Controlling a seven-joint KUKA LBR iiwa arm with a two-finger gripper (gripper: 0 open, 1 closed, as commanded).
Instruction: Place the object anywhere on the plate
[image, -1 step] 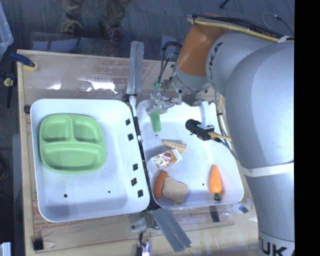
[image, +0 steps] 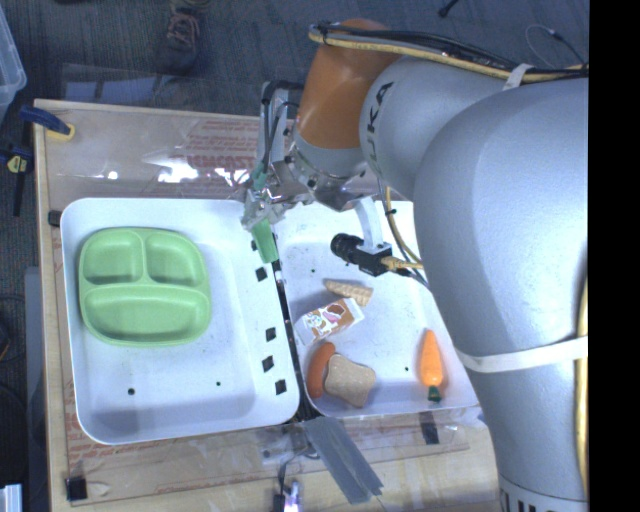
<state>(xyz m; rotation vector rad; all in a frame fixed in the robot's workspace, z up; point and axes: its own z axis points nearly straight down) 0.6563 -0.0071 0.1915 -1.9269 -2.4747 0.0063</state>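
Observation:
The green three-compartment plate (image: 146, 285) lies in the left bin (image: 120, 410), toward its left side. My gripper (image: 262, 212) hangs over the upper end of the divider between the two bins, right of the plate. A small elongated green thing (image: 264, 242) shows directly under the gripper, above the left bin's right rim. The wrist blocks the view of whether it is gripped.
The right bin (image: 395, 405) holds a waffle-like wedge (image: 349, 291), a printed packet (image: 330, 320), a bread slice (image: 349, 380) leaning on an orange round item (image: 318, 368), and a carrot (image: 430, 364). The arm's large grey body (image: 500, 230) covers the right side.

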